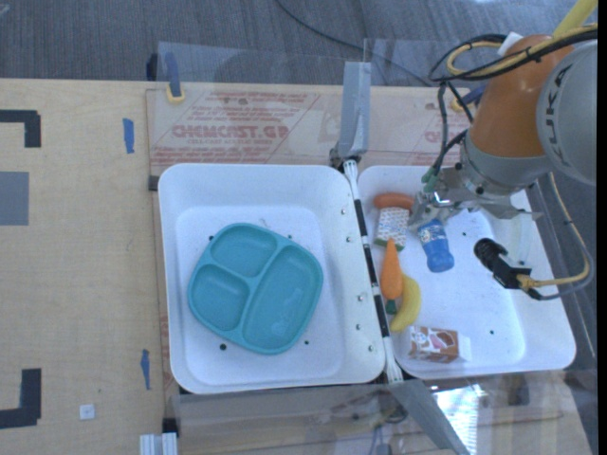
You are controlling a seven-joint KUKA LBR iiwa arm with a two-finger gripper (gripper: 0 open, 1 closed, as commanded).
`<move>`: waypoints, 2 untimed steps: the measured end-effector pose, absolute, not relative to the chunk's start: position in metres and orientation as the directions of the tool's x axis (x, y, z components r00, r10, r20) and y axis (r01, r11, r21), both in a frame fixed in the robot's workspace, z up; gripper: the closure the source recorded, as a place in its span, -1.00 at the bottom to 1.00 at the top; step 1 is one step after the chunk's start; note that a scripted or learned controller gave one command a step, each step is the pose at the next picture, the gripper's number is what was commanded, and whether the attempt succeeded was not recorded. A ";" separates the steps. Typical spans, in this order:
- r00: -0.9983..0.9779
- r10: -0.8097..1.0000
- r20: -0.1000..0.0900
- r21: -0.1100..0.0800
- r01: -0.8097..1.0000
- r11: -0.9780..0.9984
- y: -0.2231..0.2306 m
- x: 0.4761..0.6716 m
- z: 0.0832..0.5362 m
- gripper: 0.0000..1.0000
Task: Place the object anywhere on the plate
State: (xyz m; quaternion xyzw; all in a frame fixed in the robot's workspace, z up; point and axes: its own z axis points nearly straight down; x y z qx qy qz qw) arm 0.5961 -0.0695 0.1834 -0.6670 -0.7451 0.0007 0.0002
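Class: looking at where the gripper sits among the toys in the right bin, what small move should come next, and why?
Probably a short descent onto the small blue bottle: the gripper hangs just above it, nothing visibly gripped, while the teal divided plate waits in the left white bin.

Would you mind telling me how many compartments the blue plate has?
3. The blue plate in the left bin has one large compartment on its right side and two smaller ones on its left, one upper and one lower.

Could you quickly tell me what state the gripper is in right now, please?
Gripper: cannot be told from this view; it sits low in the right bin, just above the blue bottle.
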 end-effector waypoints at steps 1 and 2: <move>-0.194 0.981 0.000 0.000 0.981 0.194 -0.003 0.597 0.198 1.00; -0.411 0.912 0.002 -0.004 0.912 0.411 0.084 0.547 0.183 1.00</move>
